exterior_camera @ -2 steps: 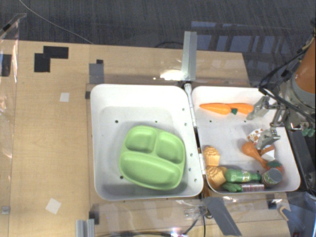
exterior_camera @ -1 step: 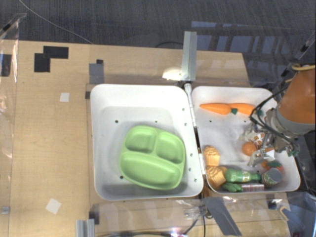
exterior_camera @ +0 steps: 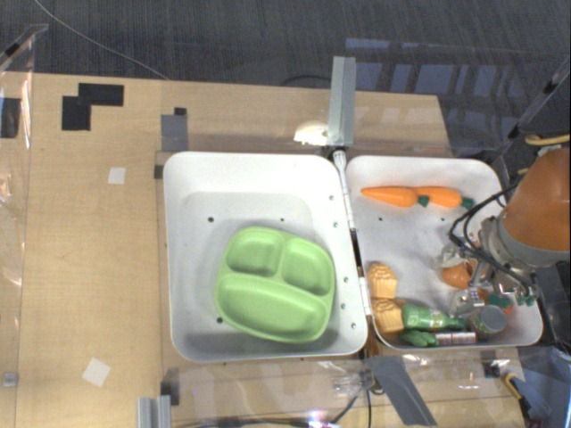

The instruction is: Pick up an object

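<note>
The right bin (exterior_camera: 419, 239) holds two carrots (exterior_camera: 390, 196) (exterior_camera: 442, 198) lying end to end near its far wall. Two yellow bread-like pieces (exterior_camera: 382, 281) (exterior_camera: 388, 312) sit by its left wall, and a green object (exterior_camera: 426, 319) lies along the near wall. A small orange round thing (exterior_camera: 455, 275) and a grey round can-like thing (exterior_camera: 489, 320) sit in the near right corner. My gripper (exterior_camera: 480, 288) hangs low over that corner, between the orange thing and the grey one, under the orange band of the arm (exterior_camera: 544, 205). Cables and the wrist hide much of it.
The left bin (exterior_camera: 192, 239) holds a light green divided plate (exterior_camera: 275, 283), tilted against its near right part. A metal post (exterior_camera: 341, 101) stands behind the seam between the bins. Wooden bench surface (exterior_camera: 80, 266) stretches to the left.
</note>
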Controlling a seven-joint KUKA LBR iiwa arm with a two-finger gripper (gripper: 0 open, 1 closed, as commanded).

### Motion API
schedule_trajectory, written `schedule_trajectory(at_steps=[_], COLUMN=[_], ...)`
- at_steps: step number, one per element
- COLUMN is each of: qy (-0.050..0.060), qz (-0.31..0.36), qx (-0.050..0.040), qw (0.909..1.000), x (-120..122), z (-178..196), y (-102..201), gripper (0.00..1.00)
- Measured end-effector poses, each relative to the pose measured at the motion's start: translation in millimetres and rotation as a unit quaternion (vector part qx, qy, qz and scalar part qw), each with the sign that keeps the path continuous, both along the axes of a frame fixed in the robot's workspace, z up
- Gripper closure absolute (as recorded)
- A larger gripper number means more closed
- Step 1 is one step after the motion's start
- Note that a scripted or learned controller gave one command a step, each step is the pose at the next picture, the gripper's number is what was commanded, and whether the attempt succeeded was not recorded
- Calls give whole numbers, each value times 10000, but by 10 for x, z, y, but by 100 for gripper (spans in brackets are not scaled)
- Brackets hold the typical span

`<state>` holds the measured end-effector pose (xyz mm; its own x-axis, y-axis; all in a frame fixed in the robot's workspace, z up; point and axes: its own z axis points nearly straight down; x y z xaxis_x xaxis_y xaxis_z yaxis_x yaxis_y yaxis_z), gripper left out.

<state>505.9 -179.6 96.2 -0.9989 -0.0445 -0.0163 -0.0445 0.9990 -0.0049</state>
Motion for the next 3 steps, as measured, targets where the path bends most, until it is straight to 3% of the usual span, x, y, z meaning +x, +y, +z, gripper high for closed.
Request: schedule_trajectory(at_steps=[1, 3], qy=[-105, -85], qz=[520, 1407], qx=[-31, -57], qw=[9986, 9900], x=[-40, 1], z=[-10, -22], y=[11, 49], gripper=[0, 0])
